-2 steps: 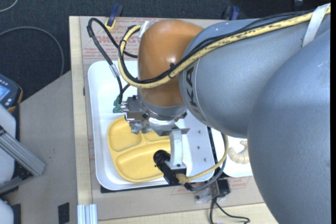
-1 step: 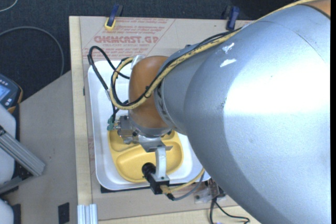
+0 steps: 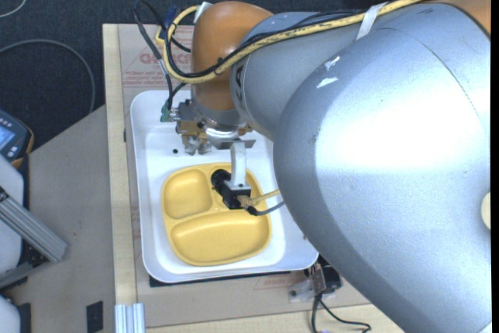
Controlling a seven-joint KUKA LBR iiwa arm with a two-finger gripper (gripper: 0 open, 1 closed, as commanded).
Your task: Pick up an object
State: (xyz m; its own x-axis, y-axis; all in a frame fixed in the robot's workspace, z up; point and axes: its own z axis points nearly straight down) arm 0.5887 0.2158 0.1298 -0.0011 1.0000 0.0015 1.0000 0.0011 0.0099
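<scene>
Item 1. Yellow plastic divided plate [image 3: 204,239], rounded-square outline, three moulded compartments: a small one at upper left, a second small one at upper right, and one wide one across the near side. Location: flat in the near half of the bin listed below, close to its near wall. Nothing loose can be seen in the two compartments that show fully; the upper right one is partly hidden by robot hardware.

Item 2. Shallow white bin [image 3: 143,182], rounded corners, glossy. Location: on the counter, its right part hidden under the arm. A strip of bare white floor shows beyond the plate's far rim.

Item 3. End effector [image 3: 195,138], dark metal with brass-coloured fittings. Location: low over the far part of the bin, just beyond the plate's far rim and apart from the plate's centre. Condition: whether it is spread or pressed together cannot be told from this angle; nothing is seen pinched in it.

Item 4. Grey arm with orange band [image 3: 226,51], large, entering from the right and covering much of that side.

Item 5. Counter [image 3: 123,97], pale board with faint red print near its far left corner.

Item 6. Thin grey cable [image 3: 48,44], looped on the dark floor to the left of the counter
</scene>
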